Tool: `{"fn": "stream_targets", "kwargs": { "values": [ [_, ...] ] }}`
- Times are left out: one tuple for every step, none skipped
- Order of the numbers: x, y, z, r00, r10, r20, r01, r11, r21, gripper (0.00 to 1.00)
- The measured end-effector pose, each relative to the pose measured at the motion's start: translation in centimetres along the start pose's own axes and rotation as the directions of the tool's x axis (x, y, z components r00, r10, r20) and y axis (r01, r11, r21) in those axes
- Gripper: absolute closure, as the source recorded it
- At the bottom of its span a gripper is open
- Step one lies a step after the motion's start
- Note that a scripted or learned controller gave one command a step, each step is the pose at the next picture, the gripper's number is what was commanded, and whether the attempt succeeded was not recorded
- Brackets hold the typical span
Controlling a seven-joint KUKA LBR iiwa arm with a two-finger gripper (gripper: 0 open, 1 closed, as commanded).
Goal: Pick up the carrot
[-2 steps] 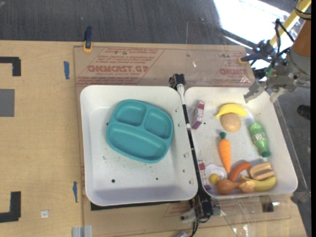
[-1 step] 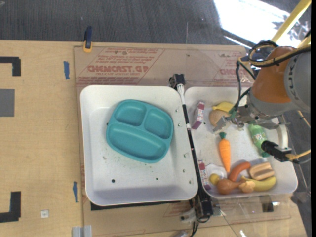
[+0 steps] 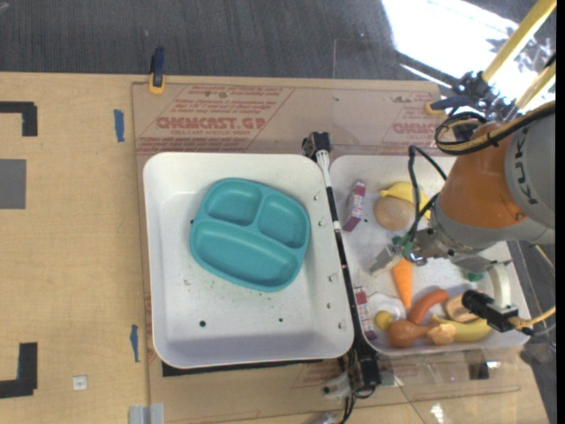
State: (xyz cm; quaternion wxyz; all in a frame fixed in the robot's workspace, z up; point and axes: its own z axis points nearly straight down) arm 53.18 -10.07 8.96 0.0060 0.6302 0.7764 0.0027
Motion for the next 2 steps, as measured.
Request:
{"fn": "stream_targets", "kwargs": {
  "values": [
    [-0.4,0.3,-1.3,1.000,0.003,0.010,-0.003,1.000,-0.011,1.00],
    [4.8,4.6,-9.8,0.996,0.087,-0.006,-0.087,0.996,0.004,1.00]
  ]
}}
